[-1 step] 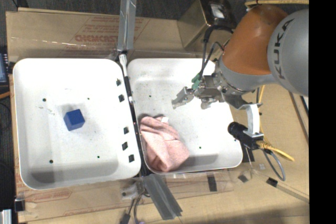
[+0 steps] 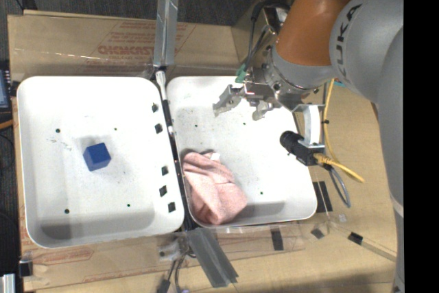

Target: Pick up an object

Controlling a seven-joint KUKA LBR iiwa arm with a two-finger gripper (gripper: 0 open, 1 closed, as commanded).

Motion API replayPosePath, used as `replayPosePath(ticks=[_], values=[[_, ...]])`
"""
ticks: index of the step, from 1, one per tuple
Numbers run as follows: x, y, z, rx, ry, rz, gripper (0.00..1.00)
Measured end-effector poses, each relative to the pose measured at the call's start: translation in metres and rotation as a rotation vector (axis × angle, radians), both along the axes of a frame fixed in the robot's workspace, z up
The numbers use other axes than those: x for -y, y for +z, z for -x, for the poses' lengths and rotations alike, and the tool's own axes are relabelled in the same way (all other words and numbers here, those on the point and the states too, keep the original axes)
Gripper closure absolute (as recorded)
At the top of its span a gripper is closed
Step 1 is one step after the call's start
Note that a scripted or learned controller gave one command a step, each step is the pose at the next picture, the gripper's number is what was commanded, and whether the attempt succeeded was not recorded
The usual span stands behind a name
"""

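Observation:
A crumpled pink cloth (image 2: 211,187) lies in the near left corner of the right bin (image 2: 274,168). A small blue cube (image 2: 97,156) sits in the left bin (image 2: 41,147), left of its middle. My gripper (image 2: 241,106) hangs above the far part of the right bin, well beyond the cloth. Its two grey fingers (image 2: 224,102) are spread apart with nothing between them.
A metal divider with black clips (image 2: 164,147) runs between the two bins. A black cylinder with a yellow cable (image 2: 302,147) sticks out over the right bin's right edge. Cardboard (image 2: 82,44) lies behind the bins. The arm's bulk occupies the upper right.

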State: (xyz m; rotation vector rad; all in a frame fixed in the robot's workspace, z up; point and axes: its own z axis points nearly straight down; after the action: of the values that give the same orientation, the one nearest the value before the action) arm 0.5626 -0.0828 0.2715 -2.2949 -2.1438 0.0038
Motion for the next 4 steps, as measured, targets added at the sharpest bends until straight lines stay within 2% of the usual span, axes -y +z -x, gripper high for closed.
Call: replayPosePath(ticks=[1,2,3,4], values=[[0.011,-0.178,0.028,-0.001,-0.196,-0.002,0.0],[0.016,-0.179,0.03,0.0,-0.118,-0.003,0.0],[0.074,-0.18,-0.024,0.0,-0.149,-0.002,0.0],[0.1,-0.179,-0.05,0.0,-0.164,-0.002,0.0]])
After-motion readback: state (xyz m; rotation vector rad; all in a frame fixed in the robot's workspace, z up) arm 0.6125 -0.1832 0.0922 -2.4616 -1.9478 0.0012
